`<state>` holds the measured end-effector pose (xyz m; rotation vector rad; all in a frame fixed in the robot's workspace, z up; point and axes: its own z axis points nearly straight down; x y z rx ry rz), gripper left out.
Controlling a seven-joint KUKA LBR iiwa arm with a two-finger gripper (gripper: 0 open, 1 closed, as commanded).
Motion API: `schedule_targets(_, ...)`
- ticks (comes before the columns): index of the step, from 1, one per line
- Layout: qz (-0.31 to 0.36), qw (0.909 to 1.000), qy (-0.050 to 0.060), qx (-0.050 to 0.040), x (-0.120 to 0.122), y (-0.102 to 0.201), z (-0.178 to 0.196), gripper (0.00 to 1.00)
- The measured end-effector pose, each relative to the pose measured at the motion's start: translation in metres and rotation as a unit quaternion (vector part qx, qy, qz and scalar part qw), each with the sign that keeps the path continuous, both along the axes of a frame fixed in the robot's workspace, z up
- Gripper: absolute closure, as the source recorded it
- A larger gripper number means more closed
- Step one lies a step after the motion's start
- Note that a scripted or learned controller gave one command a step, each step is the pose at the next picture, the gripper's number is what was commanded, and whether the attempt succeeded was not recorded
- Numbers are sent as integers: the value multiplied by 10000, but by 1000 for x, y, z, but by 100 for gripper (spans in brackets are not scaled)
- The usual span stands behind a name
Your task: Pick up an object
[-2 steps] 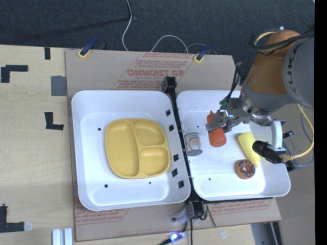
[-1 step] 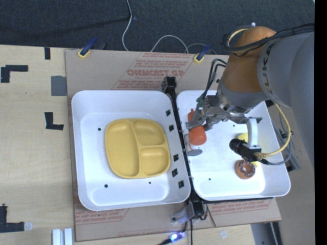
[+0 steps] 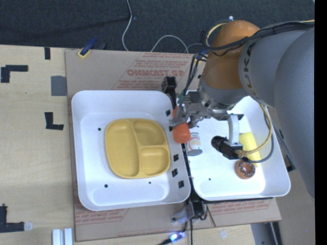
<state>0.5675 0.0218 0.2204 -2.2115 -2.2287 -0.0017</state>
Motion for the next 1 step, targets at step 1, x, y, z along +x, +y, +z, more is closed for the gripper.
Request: schedule_targets(1, -8, 10000, 16, -7, -3, 49, -9, 100)
